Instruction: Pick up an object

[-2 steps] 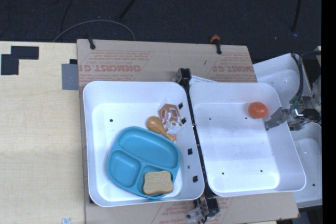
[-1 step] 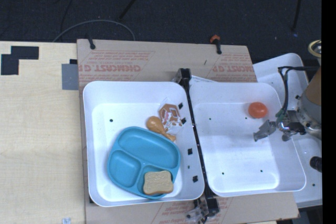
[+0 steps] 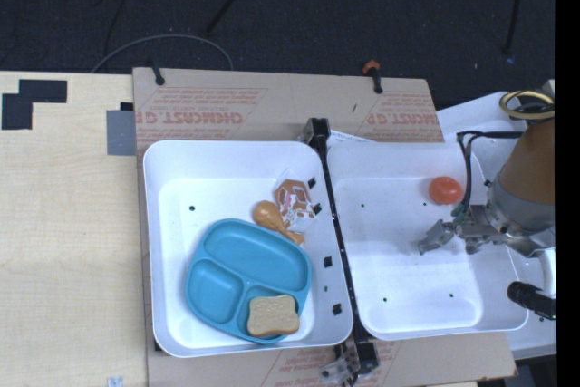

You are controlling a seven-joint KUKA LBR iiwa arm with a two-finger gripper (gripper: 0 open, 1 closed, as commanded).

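Farthest from the tool, on the far side of the divider, the left bin (image 3: 168,195) holds a blue sectioned tray (image 3: 237,272) lying flat, w/ a slice of bread (image 3: 273,315) sitting in its near corner pocket, probably parked there as a plated item. Just beyond the tray's upper edge, closer to the tool but still across the divider, a tan drumstick-shaped thing (image 3: 272,217) touches a crinkly pale wrapper w/ brown print (image 3: 294,198); both lean toward the bin wall, likely bc they slid or were dropped there. All of that is well apart from the tool, so prob not the current target. The right bin (image 3: 399,304) is where the tool works: an orange ball (image 3: 445,189) rests on the bin floor just above and slightly beside the tool (image 3: 439,237), near but not touching as far as I can judge. The tool sits low over the bin floor, reaching in from the arm (image 3: 530,186) side; its fingers are small and dark against the white, so can't tell if spread or pressed together, and nothing is visible between them. Judging by the layout, the ball is the nearest pickable thing, round and apt to roll, so a grab would need the tool centred over it first.
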